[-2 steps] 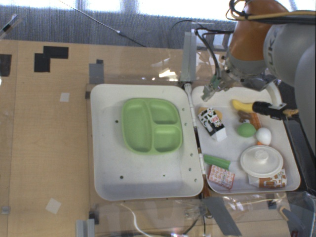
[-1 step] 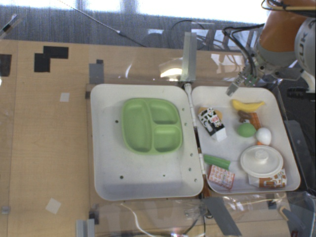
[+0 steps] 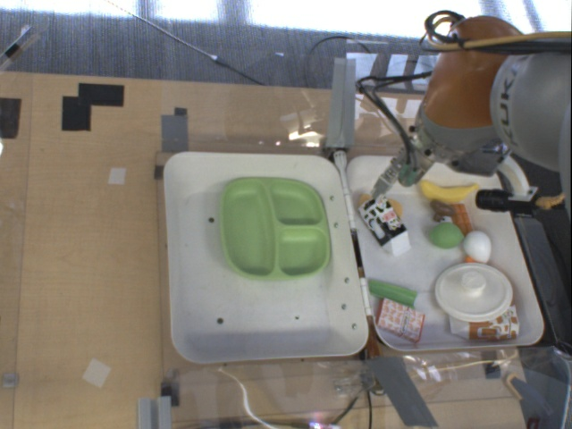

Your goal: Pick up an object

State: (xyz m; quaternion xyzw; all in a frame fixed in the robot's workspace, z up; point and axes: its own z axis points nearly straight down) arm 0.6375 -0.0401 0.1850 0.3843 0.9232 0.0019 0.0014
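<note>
The right bin (image 3: 533, 329) holds several objects. A black-and-white cow-patterned carton (image 3: 384, 222) lies near its left wall. A yellow banana (image 3: 450, 190), a green ball (image 3: 444, 235) and a white egg (image 3: 477, 246) sit further right. A white lidded bowl (image 3: 473, 290), a green cylinder (image 3: 393, 291) and a red patterned packet (image 3: 400, 320) lie toward the front. My gripper (image 3: 398, 177) hangs over the bin's back left part, just above and behind the carton, left of the banana. Nothing shows in its grasp.
The left bin (image 3: 188, 311) carries a green divided plate (image 3: 274, 226). A raised divider (image 3: 351, 231) separates the two bins. An orange-and-white box (image 3: 490, 329) sits at the right bin's front, under the bowl. Cables (image 3: 384, 88) loop behind the arm.
</note>
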